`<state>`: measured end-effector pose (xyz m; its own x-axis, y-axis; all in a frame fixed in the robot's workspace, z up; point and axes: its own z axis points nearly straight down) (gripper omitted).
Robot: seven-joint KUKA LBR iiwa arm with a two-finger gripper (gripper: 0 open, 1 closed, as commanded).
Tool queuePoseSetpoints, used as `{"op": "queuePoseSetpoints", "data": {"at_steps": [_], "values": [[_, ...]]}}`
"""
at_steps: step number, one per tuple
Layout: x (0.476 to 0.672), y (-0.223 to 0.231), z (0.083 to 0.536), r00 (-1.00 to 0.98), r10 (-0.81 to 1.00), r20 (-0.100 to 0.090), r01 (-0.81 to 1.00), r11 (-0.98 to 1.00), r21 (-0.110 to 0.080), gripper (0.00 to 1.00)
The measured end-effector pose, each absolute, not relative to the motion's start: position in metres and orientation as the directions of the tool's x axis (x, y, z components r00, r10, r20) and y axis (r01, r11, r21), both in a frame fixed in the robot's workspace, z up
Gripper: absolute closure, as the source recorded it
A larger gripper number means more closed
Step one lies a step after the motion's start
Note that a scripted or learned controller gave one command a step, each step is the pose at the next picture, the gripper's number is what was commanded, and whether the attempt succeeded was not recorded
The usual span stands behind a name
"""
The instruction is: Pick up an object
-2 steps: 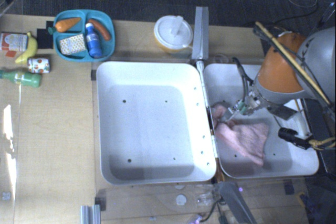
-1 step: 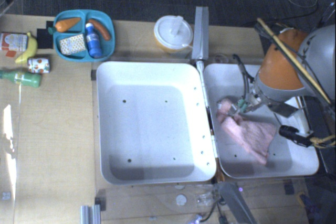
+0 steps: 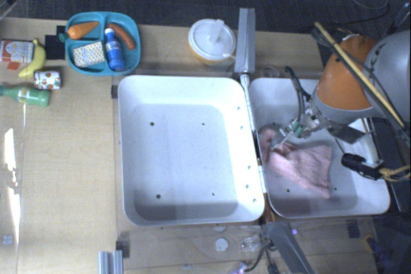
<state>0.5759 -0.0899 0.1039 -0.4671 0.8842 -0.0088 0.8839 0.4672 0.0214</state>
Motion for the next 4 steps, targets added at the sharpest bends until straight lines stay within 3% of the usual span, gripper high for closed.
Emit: {"op": "queuePoseSetpoints", "data": {"at_steps": [1, 2, 3, 4], "values": [[0.557, -0.125, 0.091, -0.461, 0.887, -0.008, 0.887, 0.461, 0.014, 0.00], [0.590, -0.092, 0.194, -0.307, 0.952, -0.002, 0.952, 0.307, 0.005, 0.00], [0.540, -0.115, 0.094, -0.336, 0.942, -0.002, 0.942, 0.336, 0.006, 0.00], [0.542, -0.113, 0.105, -0.339, 0.941, -0.003, 0.941, 0.339, 0.011, 1.00]]}}
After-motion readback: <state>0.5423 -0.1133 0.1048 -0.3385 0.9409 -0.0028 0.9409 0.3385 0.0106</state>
